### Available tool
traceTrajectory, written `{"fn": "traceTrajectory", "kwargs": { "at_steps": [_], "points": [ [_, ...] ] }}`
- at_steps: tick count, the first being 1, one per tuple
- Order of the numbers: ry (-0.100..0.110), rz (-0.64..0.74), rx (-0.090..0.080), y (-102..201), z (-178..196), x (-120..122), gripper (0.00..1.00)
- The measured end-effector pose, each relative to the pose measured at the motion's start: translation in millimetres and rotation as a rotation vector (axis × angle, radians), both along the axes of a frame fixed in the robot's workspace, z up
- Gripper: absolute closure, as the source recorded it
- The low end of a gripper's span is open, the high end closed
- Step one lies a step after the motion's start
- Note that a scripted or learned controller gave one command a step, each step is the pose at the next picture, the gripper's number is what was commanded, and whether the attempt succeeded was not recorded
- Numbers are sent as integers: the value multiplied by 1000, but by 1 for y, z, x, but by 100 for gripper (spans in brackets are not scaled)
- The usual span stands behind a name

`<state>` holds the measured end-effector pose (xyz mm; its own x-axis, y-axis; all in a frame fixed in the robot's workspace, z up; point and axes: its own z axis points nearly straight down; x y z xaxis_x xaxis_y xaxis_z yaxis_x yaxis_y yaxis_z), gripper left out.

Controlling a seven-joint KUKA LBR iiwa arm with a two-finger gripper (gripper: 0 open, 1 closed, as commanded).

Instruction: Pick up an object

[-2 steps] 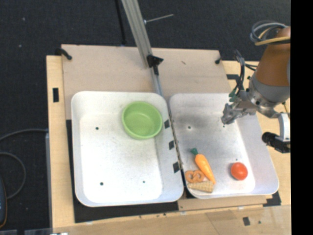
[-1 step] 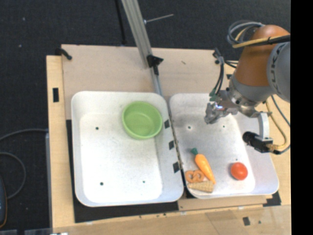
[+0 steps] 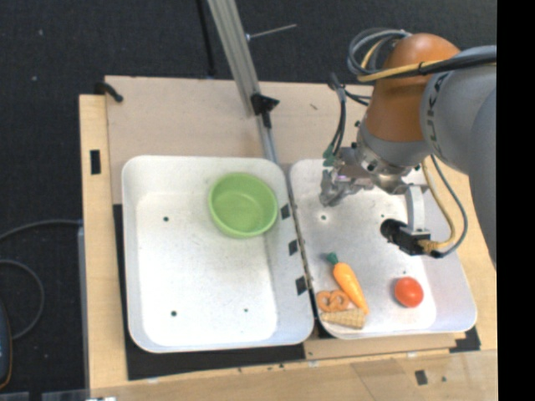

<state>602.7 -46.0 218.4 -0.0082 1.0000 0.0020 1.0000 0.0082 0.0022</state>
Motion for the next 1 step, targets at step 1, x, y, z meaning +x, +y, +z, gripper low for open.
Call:
{"fn": "traceTrajectory", "kwargs": {
  "at_steps": [1],
  "points": [
    [2, 0, 0, 59, -1, -5, 100]
  ]
}}
